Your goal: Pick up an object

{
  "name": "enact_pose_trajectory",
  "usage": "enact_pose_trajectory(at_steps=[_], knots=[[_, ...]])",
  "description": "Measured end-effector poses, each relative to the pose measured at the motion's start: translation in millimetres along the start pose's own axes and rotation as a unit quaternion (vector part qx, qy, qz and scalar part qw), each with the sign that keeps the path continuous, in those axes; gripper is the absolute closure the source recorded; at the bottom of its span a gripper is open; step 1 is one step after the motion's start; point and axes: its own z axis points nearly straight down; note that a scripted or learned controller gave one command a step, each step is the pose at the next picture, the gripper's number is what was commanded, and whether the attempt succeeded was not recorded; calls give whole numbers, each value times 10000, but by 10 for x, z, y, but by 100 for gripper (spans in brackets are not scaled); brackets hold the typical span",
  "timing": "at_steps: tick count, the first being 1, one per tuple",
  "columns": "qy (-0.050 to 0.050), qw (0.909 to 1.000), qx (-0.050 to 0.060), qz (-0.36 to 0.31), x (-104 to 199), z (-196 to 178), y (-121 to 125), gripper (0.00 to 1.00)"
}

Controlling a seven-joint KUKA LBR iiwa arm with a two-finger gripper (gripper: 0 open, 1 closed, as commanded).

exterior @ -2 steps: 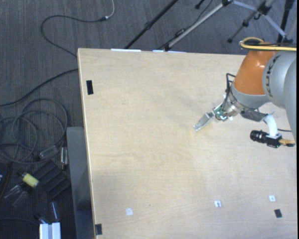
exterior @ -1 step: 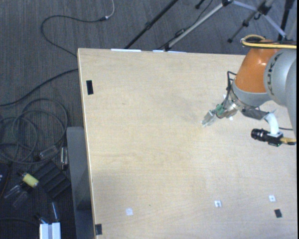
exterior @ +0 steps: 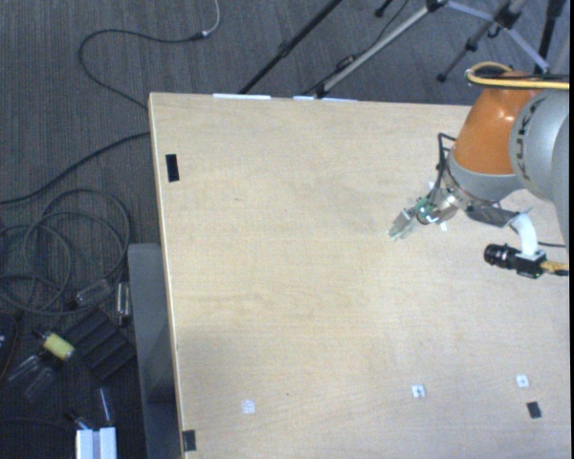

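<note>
Camera view is looking down on a pale wooden tabletop (exterior: pixel 297 285), with the grey arm (exterior: pixel 545 151) reaching in over its right edge, its orange band (exterior: pixel 486 137) sitting above the wrist. The tool (exterior: pixel 407 222) is hanging over the right half of the tabletop, nearer the far edge than the near one, and pointing down and to the left. It is showing too small and blurred to tell whether it is open or closed. A small greenish speck (exterior: pixel 426 211) is showing right at the tool; I cannot tell whether it is an object being held or part of the tool itself. A black cylinder (exterior: pixel 513 256) is sticking out just below the wrist. A black tape mark (exterior: pixel 172 167) is lying near the far left corner, and small white markers (exterior: pixel 418 390) are sitting close to the near edge. Cables (exterior: pixel 48 247) are coiling on the grey carpet to the left.
</note>
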Motion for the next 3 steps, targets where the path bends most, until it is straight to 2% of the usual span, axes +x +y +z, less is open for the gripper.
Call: enact_pose_trajectory(at_steps=[2, 3], knots=[[9, 10000, -15, -1, 17, -178, 19, 100], [-16, 9965, 26, 831, 420, -634, 621, 100]])
